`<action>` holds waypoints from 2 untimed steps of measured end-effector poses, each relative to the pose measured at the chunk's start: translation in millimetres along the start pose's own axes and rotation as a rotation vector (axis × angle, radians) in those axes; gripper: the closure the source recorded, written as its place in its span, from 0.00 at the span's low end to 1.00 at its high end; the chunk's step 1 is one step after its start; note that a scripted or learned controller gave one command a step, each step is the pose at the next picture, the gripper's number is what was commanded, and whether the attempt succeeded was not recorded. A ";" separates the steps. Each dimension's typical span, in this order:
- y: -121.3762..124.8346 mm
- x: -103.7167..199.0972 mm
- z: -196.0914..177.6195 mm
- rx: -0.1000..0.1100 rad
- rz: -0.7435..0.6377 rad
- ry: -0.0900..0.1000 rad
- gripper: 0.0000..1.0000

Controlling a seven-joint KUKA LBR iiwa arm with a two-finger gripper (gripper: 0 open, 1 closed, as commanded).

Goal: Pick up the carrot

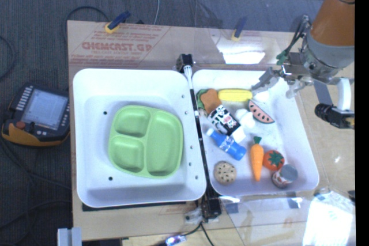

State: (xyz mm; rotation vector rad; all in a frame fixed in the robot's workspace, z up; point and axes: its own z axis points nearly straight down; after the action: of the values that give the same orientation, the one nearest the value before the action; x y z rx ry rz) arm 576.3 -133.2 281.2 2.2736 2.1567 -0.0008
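Looking down from the front edge, you see 2 white bins side by side on the bench. In the right bin [300, 124], nearest you, lie a cookie [225, 172] and a small round tin [285, 176], with a tomato [273, 159] touching the tin's upper side. The carrot [256, 161] lies just left of the tomato, between it and the cookie, its tip toward you and its green top pointing away. Beside its green top sits a blue bottle [228, 145], tilted, and behind that a black-and-white cow-patterned carton [223, 119]. Farther back you find a watermelon slice [262, 112], a corn cob [234, 94] and an orange item [210, 99] against the bin's far left corner.

In the left bin [92, 124] rests a green 3-compartment plate [146, 140].

The gripper [281, 79] hangs over the far right corner of the right bin, well apart from the carrot. Its 2 fingers look spread, with nothing between them.
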 end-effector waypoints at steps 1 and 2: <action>-45.1 -34.7 159.4 0.019 -0.169 0.008 0.00; -77.9 -31.0 189.7 -0.010 -0.150 0.002 0.00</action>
State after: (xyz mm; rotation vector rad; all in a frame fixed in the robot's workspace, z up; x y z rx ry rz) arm 497.8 -161.2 91.2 2.1013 2.3171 0.0105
